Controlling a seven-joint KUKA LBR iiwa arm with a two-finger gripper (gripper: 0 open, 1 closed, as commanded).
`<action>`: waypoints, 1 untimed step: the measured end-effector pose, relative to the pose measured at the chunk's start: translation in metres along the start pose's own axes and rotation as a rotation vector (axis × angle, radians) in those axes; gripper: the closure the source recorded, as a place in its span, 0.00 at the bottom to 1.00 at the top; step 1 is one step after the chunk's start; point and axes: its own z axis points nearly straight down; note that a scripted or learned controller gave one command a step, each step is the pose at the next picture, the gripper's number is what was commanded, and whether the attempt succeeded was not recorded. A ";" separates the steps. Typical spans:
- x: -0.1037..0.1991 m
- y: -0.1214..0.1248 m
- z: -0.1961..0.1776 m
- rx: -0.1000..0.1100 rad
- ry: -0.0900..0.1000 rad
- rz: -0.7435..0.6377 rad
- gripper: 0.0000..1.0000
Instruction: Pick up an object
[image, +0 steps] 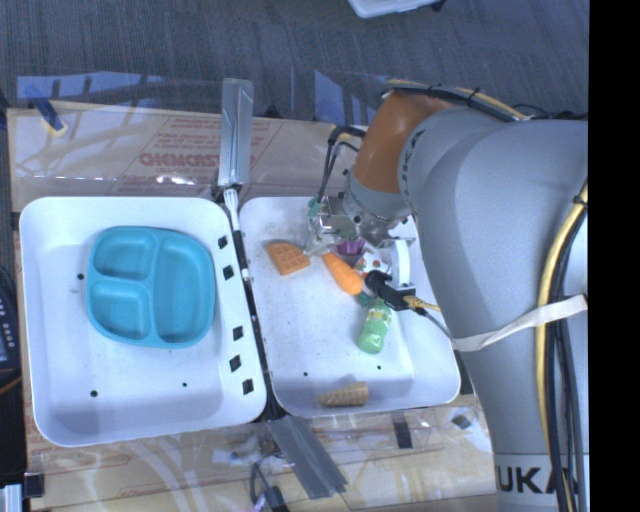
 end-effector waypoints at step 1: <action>0.000 -0.001 0.001 0.002 0.001 0.000 0.00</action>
